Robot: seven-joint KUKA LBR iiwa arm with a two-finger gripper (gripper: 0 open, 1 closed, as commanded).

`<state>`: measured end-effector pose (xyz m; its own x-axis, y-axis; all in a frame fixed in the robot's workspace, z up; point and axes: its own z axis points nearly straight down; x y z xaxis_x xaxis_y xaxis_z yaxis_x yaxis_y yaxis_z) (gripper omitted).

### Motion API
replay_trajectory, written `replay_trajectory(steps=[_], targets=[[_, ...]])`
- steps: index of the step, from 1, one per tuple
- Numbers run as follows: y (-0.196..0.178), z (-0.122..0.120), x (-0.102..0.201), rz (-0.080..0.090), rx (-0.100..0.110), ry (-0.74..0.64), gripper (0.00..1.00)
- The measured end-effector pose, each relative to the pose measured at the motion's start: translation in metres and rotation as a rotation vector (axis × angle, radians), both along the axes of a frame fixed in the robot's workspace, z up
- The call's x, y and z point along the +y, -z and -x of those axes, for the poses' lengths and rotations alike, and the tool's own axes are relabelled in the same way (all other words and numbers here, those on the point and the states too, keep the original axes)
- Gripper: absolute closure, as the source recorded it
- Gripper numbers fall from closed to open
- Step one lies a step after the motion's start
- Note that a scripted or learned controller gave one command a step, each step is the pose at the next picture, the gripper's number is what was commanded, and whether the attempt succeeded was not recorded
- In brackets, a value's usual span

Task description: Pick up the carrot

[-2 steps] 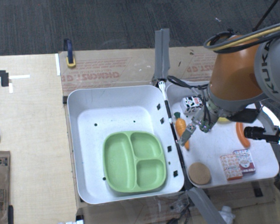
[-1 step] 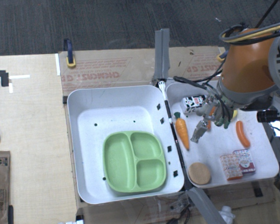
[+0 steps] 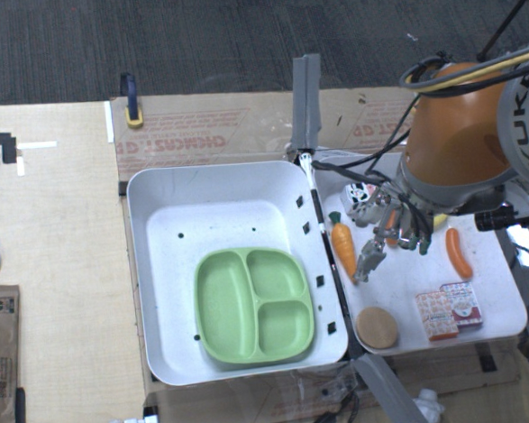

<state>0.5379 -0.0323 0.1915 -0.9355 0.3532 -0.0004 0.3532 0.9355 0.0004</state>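
**Gripper low in the right bin, carrot lying free beside it**

The arm's (image 3: 462, 133) orange bulk fills the far right and hides the far end of the right bin (image 3: 502, 320) — its top edge is cut by the frame. Below it the gripper (image 3: 375, 248) is a tangle of metal and cables, and whether its fingers are spread or closed I cannot tell; nothing can be made out between them.

In the left bin (image 3: 152, 286) sits a green divided plate (image 3: 253, 304), three compartments, near-right of centre. Over in the right bin, a red-and-white packet (image 3: 448, 312) lies near the right wall, a round brown disc (image 3: 377, 327) at the near-left corner, and an orange sausage-like piece (image 3: 458, 253) far of the packet. A small black-and-white spotted item (image 3: 361, 193) peeks out at the arm's edge, too covered to name.

And the carrot (image 3: 343, 248) — against the left wall of the right bin, just beside the divider, just left of the gripper and apart from it. Its long axis runs far to near, green top at the far end, tip pointing near and slightly right.
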Motion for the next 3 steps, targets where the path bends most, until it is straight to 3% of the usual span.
replay_trajectory(steps=[1, 2, 3], targets=[[0.068, -0.010, -0.062, 0.000, 0.001, -0.049, 0.00], [0.100, -0.047, -0.062, 0.000, -0.003, -0.113, 0.00], [0.090, -0.048, -0.063, -0.001, -0.007, -0.108, 1.00]])
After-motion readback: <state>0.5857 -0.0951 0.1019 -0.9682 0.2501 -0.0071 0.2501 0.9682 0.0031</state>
